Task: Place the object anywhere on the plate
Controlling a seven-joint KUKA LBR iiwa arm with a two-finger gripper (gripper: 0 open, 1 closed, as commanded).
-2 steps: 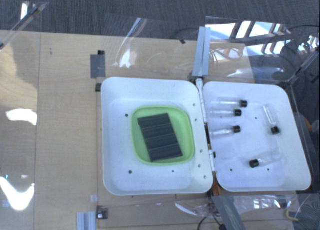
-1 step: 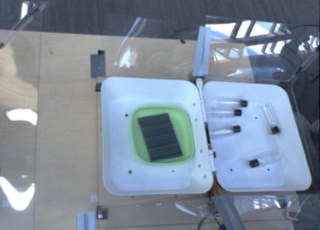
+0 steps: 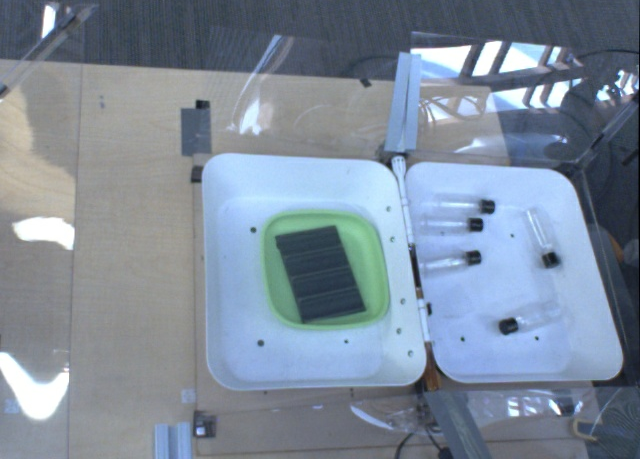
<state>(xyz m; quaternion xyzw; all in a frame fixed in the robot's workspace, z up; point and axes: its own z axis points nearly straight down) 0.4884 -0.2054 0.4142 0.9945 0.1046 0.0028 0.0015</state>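
A square light-green plate (image 3: 372, 272) lies in the middle of the left white bin (image 3: 230, 247). A dark grey ridged rectangular block (image 3: 319, 273) lies flat on the plate, turned slightly, and covers most of its middle. In the right white bin (image 3: 590, 347) lie several clear tubes with black caps, scattered apart: one near the top left (image 3: 455, 209), one by the left wall (image 3: 448, 263), one at the right (image 3: 540, 232) and one low in the middle (image 3: 528, 320).
A grey metal bar (image 3: 403, 112) stands behind the seam between the bins. Clear plastic shields rise behind and to the right of the bins. Bare wooden bench (image 3: 120, 247) stretches to the left, with a small grey bracket (image 3: 196, 130) on it.
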